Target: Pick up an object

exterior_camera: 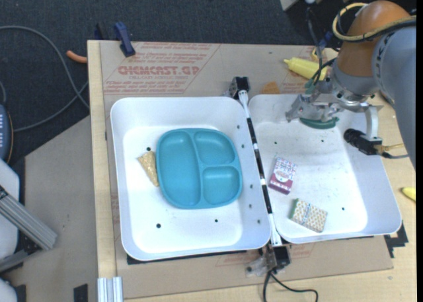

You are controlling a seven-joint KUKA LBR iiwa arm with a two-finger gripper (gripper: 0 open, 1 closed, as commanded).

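The arm (390, 49), grey with an orange band (370, 26), reaches in from the right and hangs over the far edge of the right bin (357, 221). Its gripper (316, 117) points down at the bin's far end, near the far left corner; a round teal-rimmed part sits at its lower end. Whether the claw is wide or narrow cannot be told from this slant, and nothing is seen held in it.

Right bin contents: a small purple and white packet (283, 175) lies near the left wall, about halfway along it. A patterned tan packet (308, 215) lies just toward the near edge from it, tilted, apart from the first packet and from the gripper. Both lie flat on the bin floor.

Left bin (132, 228) contents: a teal divided plate (198, 167) with three compartments lies in the middle. A tan, sponge-like piece (149, 166) lies at the plate's left edge, touching or partly under it; which one is unclear.

The bins stand side by side on a brown board with red lettering (158, 69). A yellow object (303, 66) lies on the board beyond the right bin's far edge. A blue clamp (123, 37) sits at the board's far left corner.
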